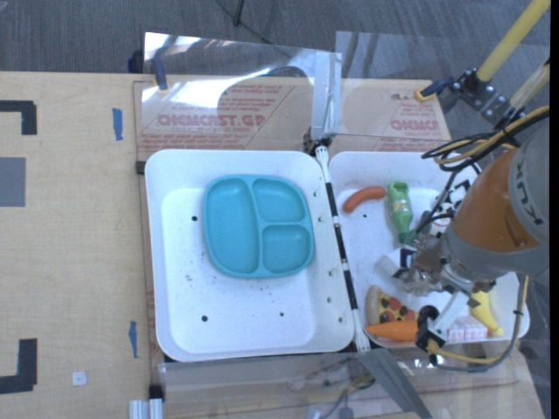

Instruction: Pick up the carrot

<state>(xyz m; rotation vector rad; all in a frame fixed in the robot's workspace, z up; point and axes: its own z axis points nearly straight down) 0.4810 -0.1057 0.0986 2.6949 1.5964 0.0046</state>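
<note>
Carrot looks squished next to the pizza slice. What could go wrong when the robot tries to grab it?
1. The carrot lies right against the pizza slice, so the claw might pinch the pizza instead, or both.
2. The carrot sits in a front corner of the right bin, so the claw may bump the wall.
3. The sausage is orange-red too, so the program might go for the wrong toy.
</note>
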